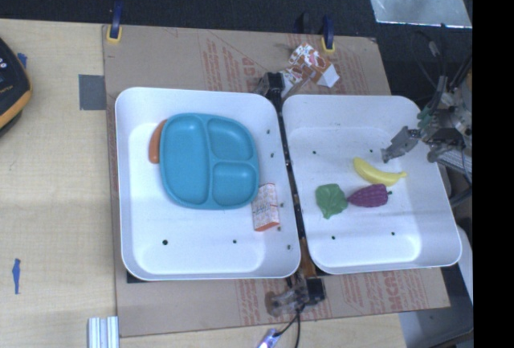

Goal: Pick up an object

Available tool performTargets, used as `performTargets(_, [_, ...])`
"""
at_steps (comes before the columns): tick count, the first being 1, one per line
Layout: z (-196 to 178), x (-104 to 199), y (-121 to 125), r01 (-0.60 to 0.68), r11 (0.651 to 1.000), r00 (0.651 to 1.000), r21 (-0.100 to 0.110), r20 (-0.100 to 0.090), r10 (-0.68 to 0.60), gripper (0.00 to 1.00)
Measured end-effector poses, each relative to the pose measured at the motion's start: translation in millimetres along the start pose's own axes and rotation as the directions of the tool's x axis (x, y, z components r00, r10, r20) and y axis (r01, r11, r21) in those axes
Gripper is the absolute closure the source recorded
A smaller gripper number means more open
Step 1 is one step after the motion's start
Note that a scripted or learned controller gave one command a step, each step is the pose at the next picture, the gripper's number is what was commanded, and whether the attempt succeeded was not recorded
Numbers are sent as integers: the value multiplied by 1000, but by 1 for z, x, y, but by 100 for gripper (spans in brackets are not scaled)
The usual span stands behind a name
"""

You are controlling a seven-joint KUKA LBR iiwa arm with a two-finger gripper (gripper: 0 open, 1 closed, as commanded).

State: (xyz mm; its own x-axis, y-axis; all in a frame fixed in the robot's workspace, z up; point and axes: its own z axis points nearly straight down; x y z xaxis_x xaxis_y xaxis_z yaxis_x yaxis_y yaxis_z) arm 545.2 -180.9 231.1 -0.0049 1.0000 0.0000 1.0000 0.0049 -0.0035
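Observation:
The right bin (pixel 418 246) holds a yellow banana (pixel 379 171), a purple toy fruit (pixel 368 195) and a green leafy toy (pixel 330 199), grouped near its middle. My gripper (pixel 411 152) hangs over the bin's right side, just above and to the right of the banana. It is open, and nothing sits between its fingers. The left fingertip (pixel 392 153) points down toward the banana's upper end without touching it, as far as I can see.
The left bin (pixel 136 250) carries a blue divided plate (pixel 210 160) with an orange item (pixel 153 142) poking out from under its left edge, and a small printed packet (pixel 266 207) by its right wall. A crumpled wrapper (pixel 309 65) lies behind the bins.

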Motion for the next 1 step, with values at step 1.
performTargets(1, [82,27,48,1,1000,1000,2,0,-1,0])
